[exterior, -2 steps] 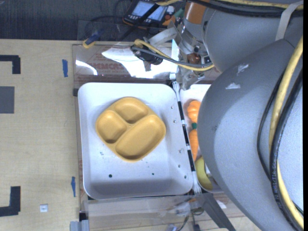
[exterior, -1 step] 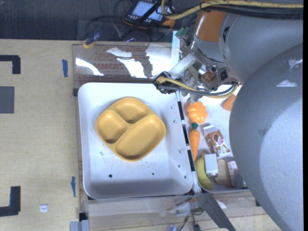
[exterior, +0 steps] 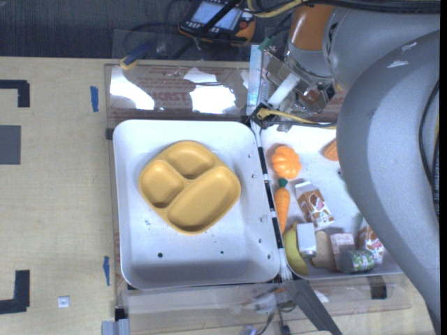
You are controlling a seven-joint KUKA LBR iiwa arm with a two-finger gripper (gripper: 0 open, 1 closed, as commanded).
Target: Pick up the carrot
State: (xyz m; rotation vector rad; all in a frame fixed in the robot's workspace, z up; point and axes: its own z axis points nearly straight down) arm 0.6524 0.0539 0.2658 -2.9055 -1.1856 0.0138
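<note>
I find the carrot (exterior: 281, 203) lying in the right bin (exterior: 318, 137), hard against that bin's left wall, its green stub end pointing toward 12 o'clock and its orange body running toward 6 o'clock. Just off its 12 o'clock end sits a small orange pumpkin (exterior: 286, 161), near it but seemingly not touching. At the carrot's 3 o'clock stands a small carton (exterior: 315, 209) with a brown and white print. At its 6 o'clock a banana (exterior: 294, 252) curves along the bin's lower left corner, with a white block (exterior: 305, 237) and several small packaged items (exterior: 347, 250) crowded toward 4 o'clock.

The left bin (exterior: 133, 208) holds a yellow three-compartment plate (exterior: 190, 185), set slightly toward the bin's 12 o'clock side, tilted in plan.

The arm (exterior: 391, 138) covers the right portion of the view, its grey body masking much of the right bin. The orange band (exterior: 311, 26) is visible at 1 o'clock. I cannot tell where the gripper sits or how its jaws stand; the arm's bulk hides that detail. Nothing I can see is touching the carrot
</note>
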